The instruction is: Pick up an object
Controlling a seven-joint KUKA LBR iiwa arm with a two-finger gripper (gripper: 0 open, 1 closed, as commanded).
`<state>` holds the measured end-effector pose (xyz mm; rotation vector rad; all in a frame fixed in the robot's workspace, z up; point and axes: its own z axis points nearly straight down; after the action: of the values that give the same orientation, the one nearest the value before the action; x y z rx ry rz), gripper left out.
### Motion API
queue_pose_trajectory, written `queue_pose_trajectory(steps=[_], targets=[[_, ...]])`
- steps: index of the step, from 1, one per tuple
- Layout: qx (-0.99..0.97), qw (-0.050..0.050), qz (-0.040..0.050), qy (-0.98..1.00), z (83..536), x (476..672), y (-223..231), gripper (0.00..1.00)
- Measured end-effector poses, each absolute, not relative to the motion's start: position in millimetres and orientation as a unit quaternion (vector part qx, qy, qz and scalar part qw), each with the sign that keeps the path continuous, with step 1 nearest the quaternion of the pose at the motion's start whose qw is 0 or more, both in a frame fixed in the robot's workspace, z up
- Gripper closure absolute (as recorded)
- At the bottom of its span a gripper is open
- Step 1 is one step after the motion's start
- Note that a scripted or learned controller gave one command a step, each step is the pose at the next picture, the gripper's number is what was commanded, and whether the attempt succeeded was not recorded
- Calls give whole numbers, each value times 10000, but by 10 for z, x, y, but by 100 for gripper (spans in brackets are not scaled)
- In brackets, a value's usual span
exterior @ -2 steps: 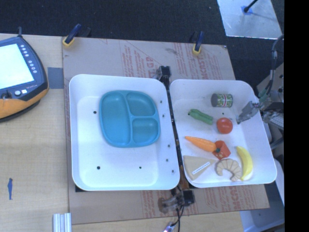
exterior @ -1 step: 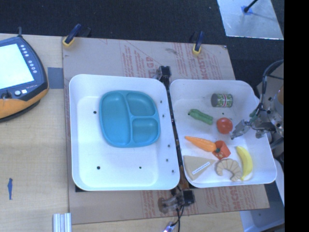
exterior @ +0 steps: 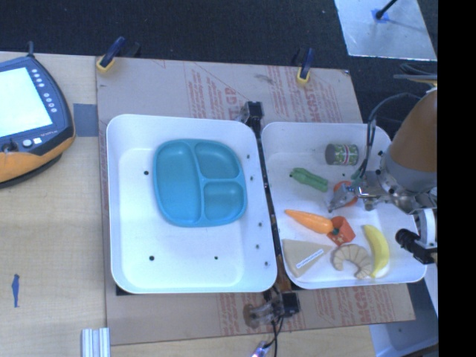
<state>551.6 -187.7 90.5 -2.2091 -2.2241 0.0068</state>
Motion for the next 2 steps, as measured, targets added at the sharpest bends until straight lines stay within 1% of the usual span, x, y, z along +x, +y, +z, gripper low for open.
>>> queue_pose_trajectory(steps=[1,2], targets=[[-7044,30,28,-7098,1015,5519,-1893,100],[-7040,28,32,-7102,1015,5519,-1894,0]])
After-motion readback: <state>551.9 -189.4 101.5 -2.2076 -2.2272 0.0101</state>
